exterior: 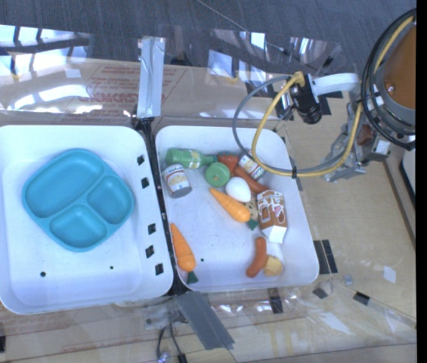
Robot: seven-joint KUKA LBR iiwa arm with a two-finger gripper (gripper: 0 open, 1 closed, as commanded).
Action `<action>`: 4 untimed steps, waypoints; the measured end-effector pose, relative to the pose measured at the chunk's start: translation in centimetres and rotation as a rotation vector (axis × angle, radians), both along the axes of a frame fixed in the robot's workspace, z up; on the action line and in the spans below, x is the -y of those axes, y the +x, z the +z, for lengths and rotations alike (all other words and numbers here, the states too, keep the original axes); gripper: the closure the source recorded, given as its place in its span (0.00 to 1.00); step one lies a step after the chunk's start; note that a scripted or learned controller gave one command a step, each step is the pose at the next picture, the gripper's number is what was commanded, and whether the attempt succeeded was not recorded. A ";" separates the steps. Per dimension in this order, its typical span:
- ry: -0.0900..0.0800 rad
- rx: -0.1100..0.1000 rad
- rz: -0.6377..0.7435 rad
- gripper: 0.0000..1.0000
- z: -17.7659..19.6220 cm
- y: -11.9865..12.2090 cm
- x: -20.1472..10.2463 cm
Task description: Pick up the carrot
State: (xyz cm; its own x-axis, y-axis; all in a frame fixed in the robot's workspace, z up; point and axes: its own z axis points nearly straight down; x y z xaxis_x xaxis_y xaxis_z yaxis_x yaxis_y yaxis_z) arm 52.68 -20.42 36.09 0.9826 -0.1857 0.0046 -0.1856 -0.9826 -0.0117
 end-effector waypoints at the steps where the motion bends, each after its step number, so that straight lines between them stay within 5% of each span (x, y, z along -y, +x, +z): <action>1: 0.007 0.005 0.006 1.00 1.0 0.2 -0.3; 2: -0.007 0.004 -0.011 1.00 13.3 -1.7 0.6; 3: -0.002 -0.011 -0.011 1.00 2.0 -3.0 0.7; 4: 0.003 -0.006 -0.006 1.00 3.1 -2.9 0.4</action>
